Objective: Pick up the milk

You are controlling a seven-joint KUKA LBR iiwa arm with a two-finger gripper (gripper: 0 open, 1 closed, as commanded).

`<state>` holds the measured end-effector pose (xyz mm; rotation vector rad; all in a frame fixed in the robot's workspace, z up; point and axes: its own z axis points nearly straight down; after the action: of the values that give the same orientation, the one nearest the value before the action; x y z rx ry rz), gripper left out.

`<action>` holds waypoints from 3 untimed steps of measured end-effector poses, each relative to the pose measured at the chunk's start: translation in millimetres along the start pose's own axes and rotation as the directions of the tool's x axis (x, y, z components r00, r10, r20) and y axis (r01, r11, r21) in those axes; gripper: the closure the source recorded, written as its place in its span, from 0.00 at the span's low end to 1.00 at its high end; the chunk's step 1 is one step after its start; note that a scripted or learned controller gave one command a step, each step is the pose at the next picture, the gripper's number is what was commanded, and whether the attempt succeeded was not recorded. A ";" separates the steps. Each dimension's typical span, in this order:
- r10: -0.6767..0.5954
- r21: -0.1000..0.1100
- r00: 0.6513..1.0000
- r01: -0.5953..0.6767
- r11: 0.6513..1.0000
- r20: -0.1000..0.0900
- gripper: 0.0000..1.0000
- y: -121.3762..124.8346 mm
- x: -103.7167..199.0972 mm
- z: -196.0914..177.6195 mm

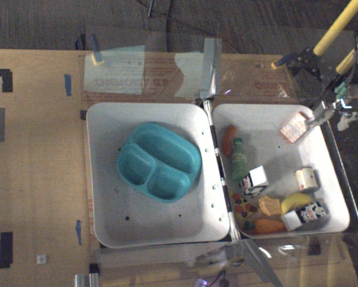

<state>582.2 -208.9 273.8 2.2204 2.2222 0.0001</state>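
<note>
Milk carton (254,180) lay tipped in right bin (340,184), long axis diagonal, top toward upper right. Hand (315,117) gripped a pink packet (294,127) nr bin's top edge.

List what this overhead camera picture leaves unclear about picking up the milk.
- Gripper: small at the right edge; open or shut, and whether it grips the pink carton, unclear.
- Two cow-print cartons: labels too small to read.
- Arm: cut off by the top-right corner.
</note>
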 end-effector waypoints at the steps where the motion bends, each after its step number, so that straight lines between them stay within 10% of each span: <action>1: 0.020 -0.003 1.000 -0.020 1.000 0.000 0.00 5.8 63.4 177.6; 2: 0.007 -0.013 1.000 -0.007 1.000 0.006 0.00 -44.2 113.8 183.2; 3: 0.379 -0.009 0.926 -0.379 0.926 0.000 0.00 11.5 115.8 184.0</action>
<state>593.7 -93.0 89.8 2.6008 1.7479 0.0083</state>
